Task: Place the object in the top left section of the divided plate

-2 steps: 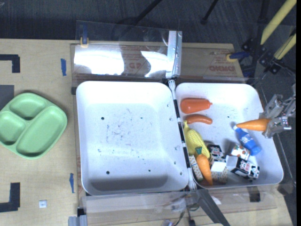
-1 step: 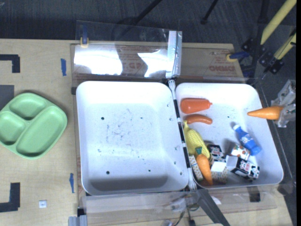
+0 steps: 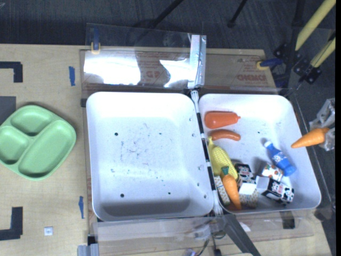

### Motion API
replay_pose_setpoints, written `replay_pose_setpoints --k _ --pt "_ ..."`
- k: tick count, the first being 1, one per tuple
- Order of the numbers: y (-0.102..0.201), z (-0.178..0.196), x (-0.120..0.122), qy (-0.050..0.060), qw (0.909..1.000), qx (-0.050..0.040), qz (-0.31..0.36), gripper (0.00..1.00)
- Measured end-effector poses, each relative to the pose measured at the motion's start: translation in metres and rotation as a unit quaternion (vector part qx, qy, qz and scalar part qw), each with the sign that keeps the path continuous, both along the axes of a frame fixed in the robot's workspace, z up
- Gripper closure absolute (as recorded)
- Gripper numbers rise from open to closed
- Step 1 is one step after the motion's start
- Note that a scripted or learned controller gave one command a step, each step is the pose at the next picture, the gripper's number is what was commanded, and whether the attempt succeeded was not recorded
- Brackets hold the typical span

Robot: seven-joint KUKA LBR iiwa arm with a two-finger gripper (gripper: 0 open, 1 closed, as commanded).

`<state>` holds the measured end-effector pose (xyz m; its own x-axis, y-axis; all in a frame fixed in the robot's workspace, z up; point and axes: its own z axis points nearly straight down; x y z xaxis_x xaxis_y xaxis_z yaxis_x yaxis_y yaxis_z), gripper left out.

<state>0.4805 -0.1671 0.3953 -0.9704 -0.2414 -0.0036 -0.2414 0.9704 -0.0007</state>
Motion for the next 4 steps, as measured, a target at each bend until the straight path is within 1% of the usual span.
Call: replay_pose_setpoints --k 1,2,3,4 --pt "-0.018 -0.168 0.006 0.0 0.9928 -0.0006 0.12 1.0" --pt "-0.031 -0.209 0.03 0.0 0.9939 0.0 0.11 1.0" --pt "0.024 -0.181 0.012 0.001 0.9921 0.0001 0.126 1.0" --pt "0.016 -0.152 0.012 -0.002 0.9744 -0.0013 0.225 1.0"
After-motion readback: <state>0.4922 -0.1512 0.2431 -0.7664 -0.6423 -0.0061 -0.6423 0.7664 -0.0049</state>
